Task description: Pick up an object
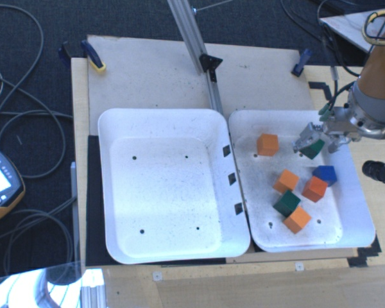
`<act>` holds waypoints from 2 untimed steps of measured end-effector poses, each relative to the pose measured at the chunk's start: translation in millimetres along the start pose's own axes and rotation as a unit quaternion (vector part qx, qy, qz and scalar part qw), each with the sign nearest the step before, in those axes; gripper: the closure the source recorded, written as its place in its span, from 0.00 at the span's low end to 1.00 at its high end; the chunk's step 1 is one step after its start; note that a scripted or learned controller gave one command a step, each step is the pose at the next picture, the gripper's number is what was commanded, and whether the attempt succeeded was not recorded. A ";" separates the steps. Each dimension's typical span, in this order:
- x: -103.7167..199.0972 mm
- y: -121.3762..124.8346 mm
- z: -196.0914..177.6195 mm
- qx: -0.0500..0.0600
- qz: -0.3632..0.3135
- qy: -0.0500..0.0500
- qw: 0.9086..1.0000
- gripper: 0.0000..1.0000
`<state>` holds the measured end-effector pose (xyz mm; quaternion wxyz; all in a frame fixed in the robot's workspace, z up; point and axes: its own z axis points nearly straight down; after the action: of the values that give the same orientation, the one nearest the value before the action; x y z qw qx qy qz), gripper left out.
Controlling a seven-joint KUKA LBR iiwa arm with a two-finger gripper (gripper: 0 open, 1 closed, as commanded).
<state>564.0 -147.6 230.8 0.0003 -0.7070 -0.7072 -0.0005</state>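
Observation:
My gripper (316,144) hangs over the upper right part of the right bin (353,233), reaching in from the right. A green block (313,149) sits between its grey fingers (305,140), and the gripper is shut on it. Other blocks lie loose in the same bin: an orange block (267,144) to the gripper's left, another orange block (286,181), a blue block (325,174), a red-orange block (314,188), a dark green block (286,204) and an orange block (298,220) nearest the front.
The left bin (109,172) stands beside the right one, with black clips (232,178) along their shared rims. A metal pole (192,27) slants up from the back of the bench. Cables lie on the floor at left.

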 end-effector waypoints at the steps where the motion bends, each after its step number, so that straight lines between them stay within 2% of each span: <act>1: -18.8 -17.7 7.8 0.001 0.001 0.000 1.000 0.00; 2: 35.3 -47.6 33.1 0.003 -0.002 0.002 1.000 0.00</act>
<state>516.4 -112.2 197.7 0.0035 -0.7055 -0.7087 0.0004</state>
